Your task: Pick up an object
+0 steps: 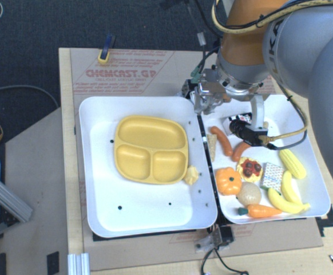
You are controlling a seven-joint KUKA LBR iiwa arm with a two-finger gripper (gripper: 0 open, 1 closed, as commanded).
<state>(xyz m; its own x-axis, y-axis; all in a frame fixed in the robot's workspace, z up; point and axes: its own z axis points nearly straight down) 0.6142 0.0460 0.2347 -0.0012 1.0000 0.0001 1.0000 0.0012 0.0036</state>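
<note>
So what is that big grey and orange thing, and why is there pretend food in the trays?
That big thing is a robot arm, grey with an orange band. A computer program moves it. The picture comes from one camera fixed above the bench, looking down at a slant, and the arm reaches in from the right.

At the arm's end is its tool, the part meant for grabbing. It hangs over the top edge where the two shallow white bins meet. I can't tell whether it is open or shut, and I see nothing in it.

The left white bin has a yellow plastic plate with three sections. The right white bin has toy food: an orange pumpkin, a yellow banana, yellow corn, an orange carrot and more. The robot's job is to pick one thing up.
</note>
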